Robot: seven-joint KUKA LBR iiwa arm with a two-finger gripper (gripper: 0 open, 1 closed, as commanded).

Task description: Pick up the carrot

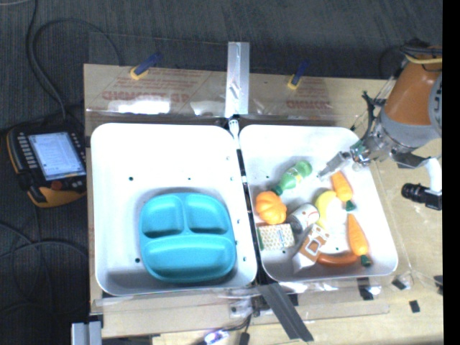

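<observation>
The slim grey two-finger gripper (327, 169) hovers over the right white bin (374, 264); whether it is spread cannot be told. The small orange carrot (341, 185) lies just beside its tip, toward the bin's right wall.

In the left shallow white bin (115, 192) a turquoise plastic divided tray (187, 237) lies toward the front edge. The right white bin (287, 139) holds a green bottle (292, 176) near its middle, a small orange pumpkin (270, 207) against the left wall, a yellow lemon-shaped piece (325, 205), a grey can (304, 218) and a patterned carton (273, 236) toward the front. A handheld control pendant (49, 160) lies on the dark floor beyond the tabletop's left edge.
</observation>
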